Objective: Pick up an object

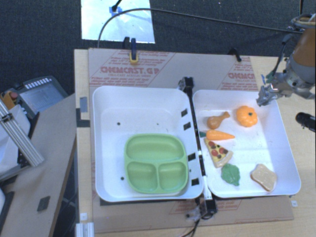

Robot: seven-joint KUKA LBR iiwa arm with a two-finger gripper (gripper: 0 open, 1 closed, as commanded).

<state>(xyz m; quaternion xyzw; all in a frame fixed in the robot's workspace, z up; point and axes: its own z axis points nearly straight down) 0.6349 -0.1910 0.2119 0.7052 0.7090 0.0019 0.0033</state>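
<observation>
Two white bins sat side by side. The left bin held a green divided plate. The right bin held an orange pumpkin, a chicken drumstick, a carrot, a pizza slice, a green leafy piece and a bread slice. The gripper hung over the right bin's far right edge, just beside the pumpkin and apart from it.

Two bins, one green tray, six toy foods
</observation>
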